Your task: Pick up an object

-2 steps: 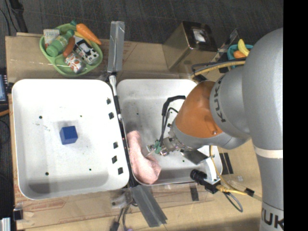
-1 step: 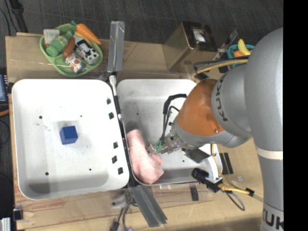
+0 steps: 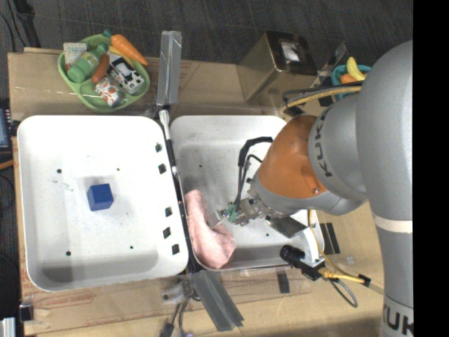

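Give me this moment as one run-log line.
arm: reaching into right white bin | gripper: low, beside crumpled pink cloth | hold: none seen | blue cube: left white bin, untouched

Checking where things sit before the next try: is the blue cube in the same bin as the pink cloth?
No. The blue cube lies alone in the left bin, while the pink cloth is in the right bin.
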Robot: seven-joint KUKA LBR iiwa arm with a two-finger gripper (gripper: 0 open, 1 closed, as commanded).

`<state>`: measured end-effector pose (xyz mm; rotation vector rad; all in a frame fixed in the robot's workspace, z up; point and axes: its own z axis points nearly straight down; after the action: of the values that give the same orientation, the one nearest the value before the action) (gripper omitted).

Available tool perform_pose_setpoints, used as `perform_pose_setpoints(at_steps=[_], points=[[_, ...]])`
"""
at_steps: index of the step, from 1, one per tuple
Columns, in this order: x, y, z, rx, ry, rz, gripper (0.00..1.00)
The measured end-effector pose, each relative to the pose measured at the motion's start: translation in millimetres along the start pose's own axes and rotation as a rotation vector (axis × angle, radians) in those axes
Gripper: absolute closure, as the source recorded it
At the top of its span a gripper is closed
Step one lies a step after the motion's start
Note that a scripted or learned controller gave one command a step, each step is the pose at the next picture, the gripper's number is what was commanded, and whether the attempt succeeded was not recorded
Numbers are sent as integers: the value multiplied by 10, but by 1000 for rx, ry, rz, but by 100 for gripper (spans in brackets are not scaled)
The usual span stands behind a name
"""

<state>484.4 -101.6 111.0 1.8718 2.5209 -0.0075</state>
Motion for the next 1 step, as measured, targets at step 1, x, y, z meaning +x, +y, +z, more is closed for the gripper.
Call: perform_pose_setpoints(at_steps=[1], points=[[558,197,-811,0,6,119,0]])
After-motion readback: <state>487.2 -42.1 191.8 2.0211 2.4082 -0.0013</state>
